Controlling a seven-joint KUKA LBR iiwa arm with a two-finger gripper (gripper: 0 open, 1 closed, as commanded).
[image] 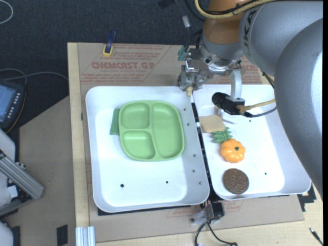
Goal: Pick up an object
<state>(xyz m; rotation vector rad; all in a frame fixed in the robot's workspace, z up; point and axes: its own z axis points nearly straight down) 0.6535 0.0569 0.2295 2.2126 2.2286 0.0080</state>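
My gripper (189,84) hangs over the far end of the ridge between the two white bins, above the back rims. Nothing shows in it. In the right bin (266,152) a tan square slice (211,123) lies near the ridge. Just below it sit a small green leafy piece (222,135) and an orange pumpkin-like fruit (232,151). A brown round disc (236,181) rests near the front rim. In the left bin (102,178) a light green divided plate (151,130) lies flat, with a darker green flat piece (114,122) sticking out from under its left edge.
The arm's big grey body (292,55) overhangs the right bin's back and right side. A blue and yellow clip (108,44) sits on the cardboard sheet (133,63) behind the left bin. Grey equipment (15,181) stands left of the bench.
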